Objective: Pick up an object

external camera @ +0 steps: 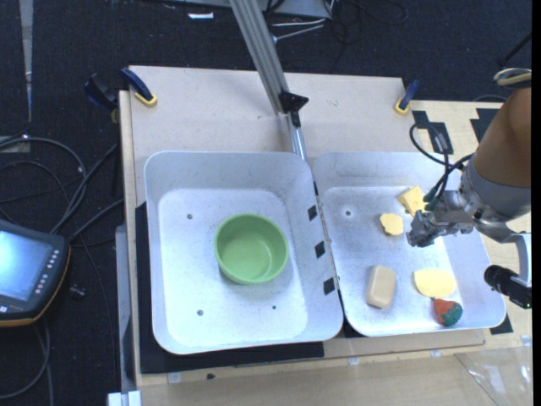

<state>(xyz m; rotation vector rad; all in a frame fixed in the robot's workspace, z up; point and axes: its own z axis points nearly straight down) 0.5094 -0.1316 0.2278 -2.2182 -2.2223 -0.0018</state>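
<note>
Reaching in over the right bin (355, 320), the gripper (418, 235) is hung low above the bin floor, among the small objects gathered there. Whether anything is pinched cannot be told, and nothing is seen lifted.

Just beside the gripper a small yellow piece (391, 223) is found, and a pale yellow block (412, 200) lies just beyond. Nearer the front edge a beige bar (380, 286), a flat yellow disc (434, 282) and a red-and-teal toy (447, 312) are spread apart from one another, so each is left open to a descent from above.

In the left bin (169, 227) a green bowl (251, 249) is set upright, well apart from the arm. The small yellow piece is judged the likeliest target.
</note>
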